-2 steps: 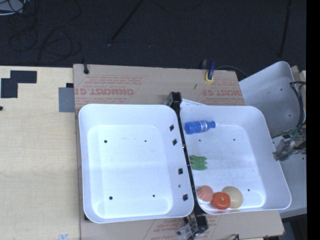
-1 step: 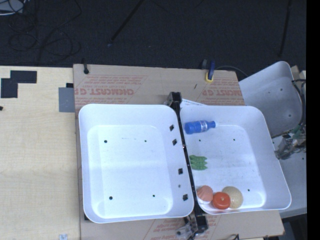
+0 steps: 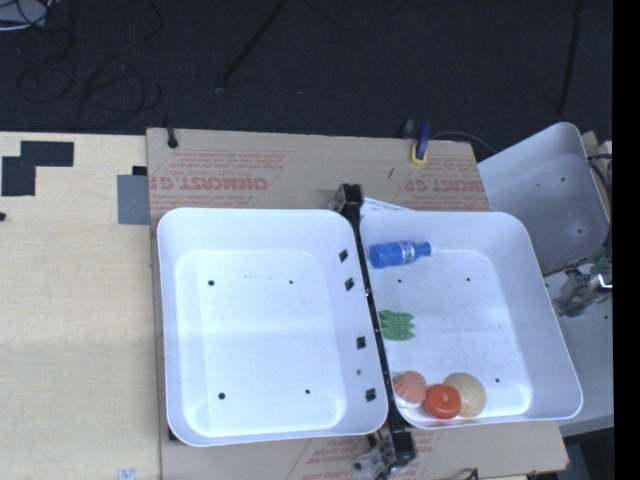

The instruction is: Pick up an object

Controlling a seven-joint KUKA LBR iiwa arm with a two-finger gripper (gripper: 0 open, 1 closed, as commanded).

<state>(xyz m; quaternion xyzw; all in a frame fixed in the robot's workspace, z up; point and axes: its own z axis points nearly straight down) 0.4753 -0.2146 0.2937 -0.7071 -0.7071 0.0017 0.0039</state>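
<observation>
In the right white bin (image 3: 505, 298), a blue bottle (image 3: 400, 254) lies on its side near the back left corner. A small green object (image 3: 396, 325) rests by the bin's left wall. At the front left, a pale pink object (image 3: 408, 387), a red round object (image 3: 442, 401) and a tan round object (image 3: 467, 392) sit packed together, touching each other.
The left white bin (image 3: 260, 328) sits beside the right one, with a black strip (image 3: 366, 308) running between them. Both rest on a cardboard sheet (image 3: 300, 168). A grey metal plate (image 3: 540, 183) and some hardware (image 3: 585, 286) stand at the right. A blue and yellow clamp (image 3: 421, 143) is at the back.
</observation>
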